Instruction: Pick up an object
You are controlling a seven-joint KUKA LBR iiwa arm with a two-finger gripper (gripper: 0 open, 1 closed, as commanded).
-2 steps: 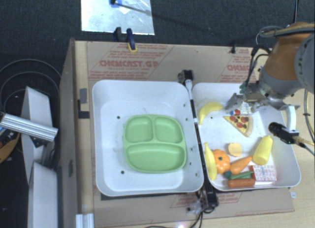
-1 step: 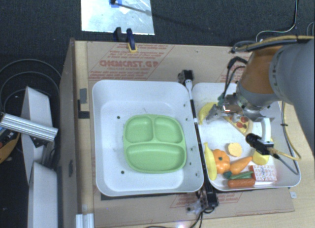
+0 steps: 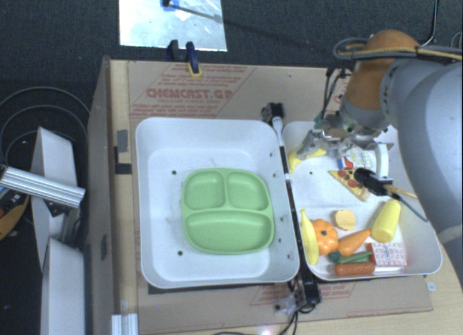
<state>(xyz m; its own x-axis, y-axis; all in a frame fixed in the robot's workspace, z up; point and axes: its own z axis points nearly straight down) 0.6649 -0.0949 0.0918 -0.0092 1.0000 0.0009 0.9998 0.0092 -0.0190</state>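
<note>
The right white bin [image 3: 432, 254] holds several toy foods. Near its front lie a yellow banana [image 3: 309, 235], an orange fruit [image 3: 326, 237], a carrot [image 3: 354, 240], a yellow cylinder [image 3: 385, 219] and a pale round slice [image 3: 346, 218]. A pizza slice [image 3: 346, 179] and a small printed carton [image 3: 355, 158] lie further back. My gripper [image 3: 316, 143] is low over the bin's back left corner, just above and right of a small yellow piece [image 3: 295, 158] by the left wall. Nothing is visibly held.
The left white bin [image 3: 155, 203] holds a green divided plate [image 3: 228, 209]. A red sausage [image 3: 354, 269] and a pink packet [image 3: 390, 254] lie at the right bin's front edge. A black clamp [image 3: 274, 113] sits where the two bins meet at the back.
</note>
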